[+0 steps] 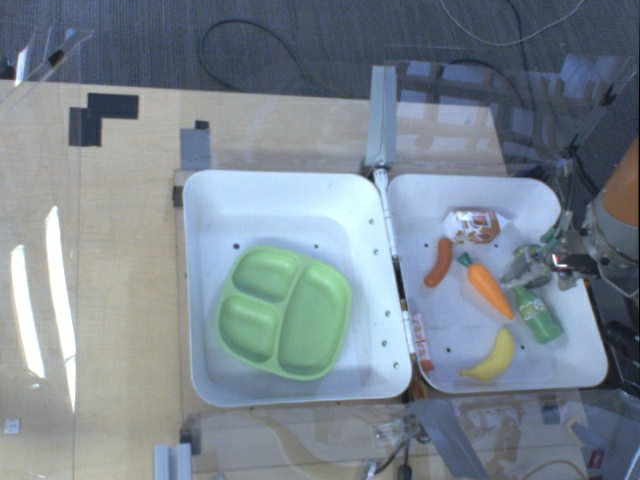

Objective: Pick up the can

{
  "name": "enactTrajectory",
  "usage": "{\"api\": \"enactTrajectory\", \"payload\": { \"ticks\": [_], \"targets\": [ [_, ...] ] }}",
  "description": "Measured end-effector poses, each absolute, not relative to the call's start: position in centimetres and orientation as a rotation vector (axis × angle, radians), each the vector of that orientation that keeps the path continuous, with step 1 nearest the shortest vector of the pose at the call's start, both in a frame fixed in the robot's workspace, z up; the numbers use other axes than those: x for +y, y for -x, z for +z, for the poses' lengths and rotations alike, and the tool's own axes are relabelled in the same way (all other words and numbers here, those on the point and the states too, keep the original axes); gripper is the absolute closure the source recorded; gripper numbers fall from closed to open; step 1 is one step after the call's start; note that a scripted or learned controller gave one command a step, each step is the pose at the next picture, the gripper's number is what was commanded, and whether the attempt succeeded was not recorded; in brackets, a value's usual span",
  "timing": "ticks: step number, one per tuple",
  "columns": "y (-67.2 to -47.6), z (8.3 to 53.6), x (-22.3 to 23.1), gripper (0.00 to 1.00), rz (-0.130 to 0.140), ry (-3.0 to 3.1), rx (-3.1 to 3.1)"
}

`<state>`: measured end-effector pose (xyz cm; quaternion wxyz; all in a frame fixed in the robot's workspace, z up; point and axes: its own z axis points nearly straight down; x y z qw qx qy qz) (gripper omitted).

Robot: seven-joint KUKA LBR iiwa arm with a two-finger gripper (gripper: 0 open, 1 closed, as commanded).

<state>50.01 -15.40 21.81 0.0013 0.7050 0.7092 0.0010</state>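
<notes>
A green divided plate (pixel 285 313) lay in the left bin (pixel 200 268). In the right bin (pixel 420 198), the can (pixel 473 226) lay near the far wall; the fingers (pixel 527 268) stood spread, holding nothing, above a green bottle (pixel 537 318).

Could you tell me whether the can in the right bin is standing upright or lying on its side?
Lying on its side: the can shows its long labelled side to the overhead camera, near the right bin's far wall.
</notes>
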Motion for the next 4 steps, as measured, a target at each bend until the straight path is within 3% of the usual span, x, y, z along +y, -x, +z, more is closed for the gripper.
{"api": "enactTrajectory", "payload": {
  "ticks": [1, 2, 3, 4],
  "targets": [
    [-54.8, 18.6, -20.5, 0.00, 0.004, -2.348, 2.082],
    [-57.2, 8.8, -19.3, 0.00, 0.009, -2.412, 2.001],
    [-57.5, 10.2, -19.3, 1.00, 0.017, -2.404, 2.000],
    [-64.9, 16.4, -15.3, 1.00, 0.007, -2.610, 1.740]
  ]
}}
